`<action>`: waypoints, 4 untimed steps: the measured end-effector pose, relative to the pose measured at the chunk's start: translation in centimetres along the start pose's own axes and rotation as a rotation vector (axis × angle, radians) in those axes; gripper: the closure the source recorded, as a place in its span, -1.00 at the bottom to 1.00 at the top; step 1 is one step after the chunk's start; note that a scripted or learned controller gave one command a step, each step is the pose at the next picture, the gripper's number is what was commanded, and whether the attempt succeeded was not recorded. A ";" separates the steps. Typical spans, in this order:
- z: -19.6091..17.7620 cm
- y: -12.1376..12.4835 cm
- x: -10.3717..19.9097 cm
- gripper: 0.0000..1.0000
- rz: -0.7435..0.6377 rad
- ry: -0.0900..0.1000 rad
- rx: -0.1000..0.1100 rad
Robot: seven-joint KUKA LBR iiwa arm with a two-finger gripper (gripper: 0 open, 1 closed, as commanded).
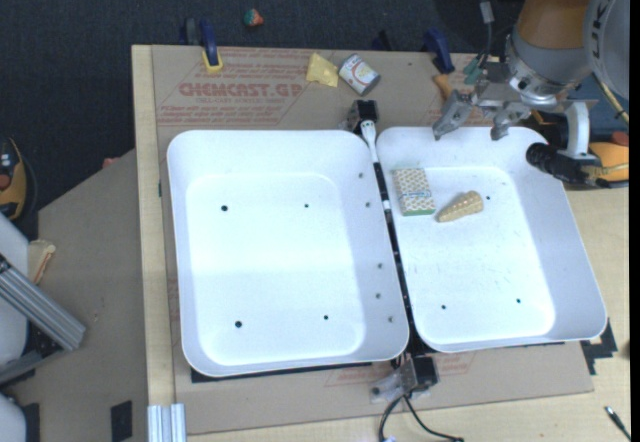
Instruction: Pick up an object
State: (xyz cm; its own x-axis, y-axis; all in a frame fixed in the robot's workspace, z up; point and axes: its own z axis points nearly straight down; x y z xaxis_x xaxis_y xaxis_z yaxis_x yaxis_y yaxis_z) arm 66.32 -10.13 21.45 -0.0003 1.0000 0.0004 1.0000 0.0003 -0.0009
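Camera view, near to far: left bin (275,250); right bin (500,280), holding at its 11 o'clock a patterned rectangular block (413,189) and, just beside it, a tan cone-shaped object (460,207). Board (240,90) beyond, red lettering "CHEMCAST". Arm (560,10) enters at 2 o'clock, wrist bent downward; gripper (472,120) over the right bin's far rim, fingers spread apart, grasping nothing.

We see two objects in the right bin (560,260), both in its upper left part; a flat rectangular pad (412,190), pale with a speckled greenish pattern, lies just beside the bin's left wall; a tan cone-shaped piece (459,207) lies on its side right of it, tip pointing lower left, close but apart.
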 end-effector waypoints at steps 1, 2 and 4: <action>9.1 0.0 -5.3 -1.00 0.005 0.000 0.010; 12.7 0.5 -1.2 -1.00 -0.002 -0.003 -0.004; 12.2 -2.4 0.7 -1.00 0.003 -0.004 -0.018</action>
State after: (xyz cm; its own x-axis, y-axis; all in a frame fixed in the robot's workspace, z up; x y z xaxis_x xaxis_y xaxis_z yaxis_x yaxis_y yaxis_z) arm 63.89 -9.47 9.23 0.0029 1.0000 -0.0036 0.9999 -0.0029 0.0171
